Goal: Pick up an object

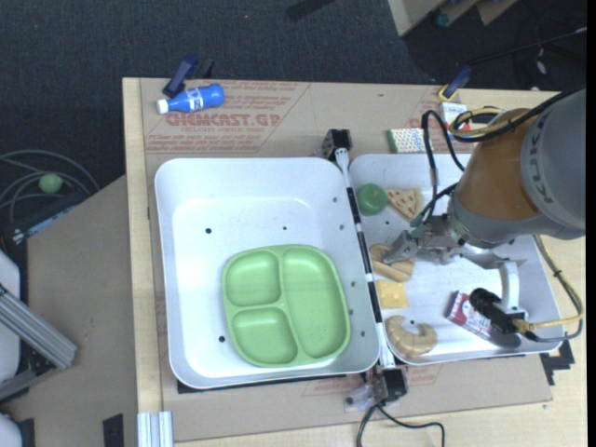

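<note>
Nearest the camera, a bagel-like ring (411, 335) lies at six o'clock in the right bin (549, 277). Approach is judged under way: the gripper (421, 245) hangs over bread pieces (391, 270). Jaw spread cannot be told; descent is needed.

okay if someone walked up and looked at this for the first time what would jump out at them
The green plate with three compartments stands out most, lying in the left bin. Next is the arm, grey with an orange band, reaching in from the right over the right bin, where small food-like items lie scattered, such as a green ball and a doughnut. A blue bottle lies on the bench behind the bins.
</note>
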Controlling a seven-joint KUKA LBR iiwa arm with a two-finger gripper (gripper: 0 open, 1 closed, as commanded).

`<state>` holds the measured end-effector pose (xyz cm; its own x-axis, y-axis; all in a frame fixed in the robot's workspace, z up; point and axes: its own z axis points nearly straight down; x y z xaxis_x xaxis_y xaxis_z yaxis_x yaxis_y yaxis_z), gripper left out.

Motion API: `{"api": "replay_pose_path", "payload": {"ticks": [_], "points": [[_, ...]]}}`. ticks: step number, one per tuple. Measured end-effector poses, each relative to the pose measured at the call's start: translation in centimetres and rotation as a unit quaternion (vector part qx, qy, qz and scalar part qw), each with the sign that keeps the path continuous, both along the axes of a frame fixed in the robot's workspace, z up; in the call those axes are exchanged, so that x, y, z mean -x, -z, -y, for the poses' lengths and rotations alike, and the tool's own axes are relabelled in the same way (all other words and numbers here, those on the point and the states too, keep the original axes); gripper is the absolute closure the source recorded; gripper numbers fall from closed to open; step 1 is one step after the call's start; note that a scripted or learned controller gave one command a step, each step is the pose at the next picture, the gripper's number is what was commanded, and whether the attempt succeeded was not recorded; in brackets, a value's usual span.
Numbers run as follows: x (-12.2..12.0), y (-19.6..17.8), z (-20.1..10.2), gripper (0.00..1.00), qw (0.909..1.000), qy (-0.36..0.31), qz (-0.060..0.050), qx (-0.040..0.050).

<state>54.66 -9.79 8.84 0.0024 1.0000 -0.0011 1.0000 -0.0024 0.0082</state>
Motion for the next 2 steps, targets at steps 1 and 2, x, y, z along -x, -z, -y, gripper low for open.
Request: {"api": "replay_pose_path", "payload": {"ticks": [1, 2], "points": [[0.49, -0.01, 0.01, 0.0, 1.0, 0.0, 0.002, -0.0001], [0.53, -0.01, 0.0, 0.0, 1.0, 0.0, 0.002, 0.0]]}}
